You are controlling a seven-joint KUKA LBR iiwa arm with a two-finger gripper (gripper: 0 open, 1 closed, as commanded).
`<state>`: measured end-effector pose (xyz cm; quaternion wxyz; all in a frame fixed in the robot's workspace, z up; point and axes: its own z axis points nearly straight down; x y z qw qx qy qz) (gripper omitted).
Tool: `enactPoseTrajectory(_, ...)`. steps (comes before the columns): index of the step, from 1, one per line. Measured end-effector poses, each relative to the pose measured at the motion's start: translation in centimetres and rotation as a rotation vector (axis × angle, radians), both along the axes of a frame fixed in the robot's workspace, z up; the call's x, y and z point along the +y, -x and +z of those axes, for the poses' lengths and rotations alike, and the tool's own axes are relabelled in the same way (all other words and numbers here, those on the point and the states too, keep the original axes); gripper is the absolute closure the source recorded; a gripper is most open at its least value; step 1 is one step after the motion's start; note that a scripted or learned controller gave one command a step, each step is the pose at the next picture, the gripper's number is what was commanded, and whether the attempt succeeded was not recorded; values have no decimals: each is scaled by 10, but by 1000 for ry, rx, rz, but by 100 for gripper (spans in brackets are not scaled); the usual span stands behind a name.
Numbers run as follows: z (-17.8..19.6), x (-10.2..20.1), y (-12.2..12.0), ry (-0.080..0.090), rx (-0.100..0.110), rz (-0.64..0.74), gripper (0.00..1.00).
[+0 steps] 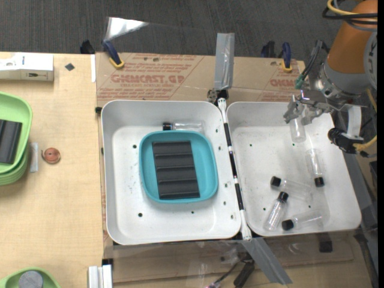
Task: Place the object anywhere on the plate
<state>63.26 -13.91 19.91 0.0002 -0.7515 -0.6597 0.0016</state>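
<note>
Teal plate [147, 161] left bin [120, 209]; vials [276, 212] right bin [342, 215].

We see our grey arm [351, 47] reaching in from the right, its orange band sitting just above the wrist; below that, our gripper [298, 114] points downward, grasping a clear vial [297, 129].

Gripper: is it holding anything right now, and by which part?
It looks like the gripper has a clear vial by its top end, hanging upright over the right bin.
</note>
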Motion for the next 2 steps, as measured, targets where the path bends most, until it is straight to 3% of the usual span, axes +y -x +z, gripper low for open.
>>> enactPoseTrajectory(1,-17,31,41,-2,1,147,100)
enactPoseTrajectory(2,-8,69,62,-2,0,283,100)
